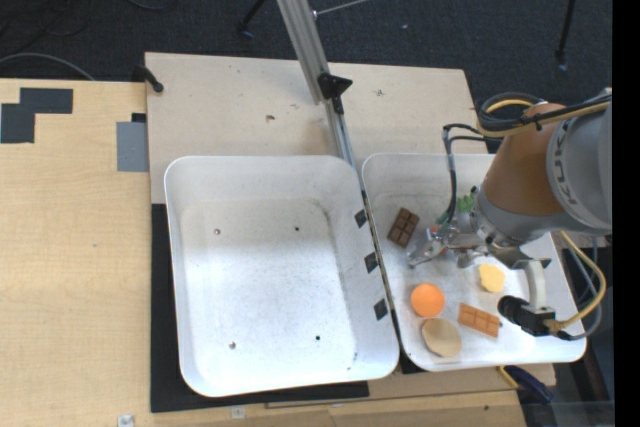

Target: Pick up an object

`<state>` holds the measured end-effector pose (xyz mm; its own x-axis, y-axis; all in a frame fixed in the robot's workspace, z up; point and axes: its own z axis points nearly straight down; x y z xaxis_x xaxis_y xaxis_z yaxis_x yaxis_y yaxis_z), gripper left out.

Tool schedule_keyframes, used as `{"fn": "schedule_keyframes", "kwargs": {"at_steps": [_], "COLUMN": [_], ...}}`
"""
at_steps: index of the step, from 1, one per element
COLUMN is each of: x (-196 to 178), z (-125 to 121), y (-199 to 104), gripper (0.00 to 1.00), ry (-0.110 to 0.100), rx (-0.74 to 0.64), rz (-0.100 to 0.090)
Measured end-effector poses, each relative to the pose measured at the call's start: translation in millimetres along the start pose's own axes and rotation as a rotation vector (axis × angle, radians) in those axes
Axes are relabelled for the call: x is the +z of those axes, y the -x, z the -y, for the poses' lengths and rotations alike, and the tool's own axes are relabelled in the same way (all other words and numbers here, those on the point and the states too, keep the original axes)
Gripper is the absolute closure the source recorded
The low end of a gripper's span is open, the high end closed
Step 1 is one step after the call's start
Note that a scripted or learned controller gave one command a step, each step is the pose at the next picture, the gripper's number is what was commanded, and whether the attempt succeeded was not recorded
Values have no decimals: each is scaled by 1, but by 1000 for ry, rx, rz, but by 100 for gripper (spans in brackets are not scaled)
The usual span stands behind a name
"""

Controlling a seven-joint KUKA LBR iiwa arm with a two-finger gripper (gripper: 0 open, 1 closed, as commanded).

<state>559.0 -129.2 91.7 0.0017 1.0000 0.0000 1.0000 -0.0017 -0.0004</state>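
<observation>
Since the gripper (432, 248) hangs low in the right bin (392, 177), just right of the brown chocolate piece (403, 227), I would centre over one item before descending. The orange ball (427, 300) lies below that chocolate, well apart from it. I cannot tell how the gripper is set. The arm (540, 177) reaches in from the right, wrist bent down.

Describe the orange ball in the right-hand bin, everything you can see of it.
The orange ball is small, round and smooth, uniformly bright orange with a matte look. It rests on the floor of the right bin, towards its left wall. A tan disc-like piece lies just below it, very close. The gripper hangs above it, apart.
</observation>
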Motion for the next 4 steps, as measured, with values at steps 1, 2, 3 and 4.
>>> {"fn": "schedule_keyframes", "kwargs": {"at_steps": [1, 2, 3, 4], "x": [-11, -74, -127, -138], "z": [0, -3, -4, 3], "y": [1, 2, 3, -53], "gripper": [100, 100, 100, 100], "ry": [0, 4, 4, -2], "rx": [7, -1, -2, -6], "rz": [-1, 1, 1, -3]}}
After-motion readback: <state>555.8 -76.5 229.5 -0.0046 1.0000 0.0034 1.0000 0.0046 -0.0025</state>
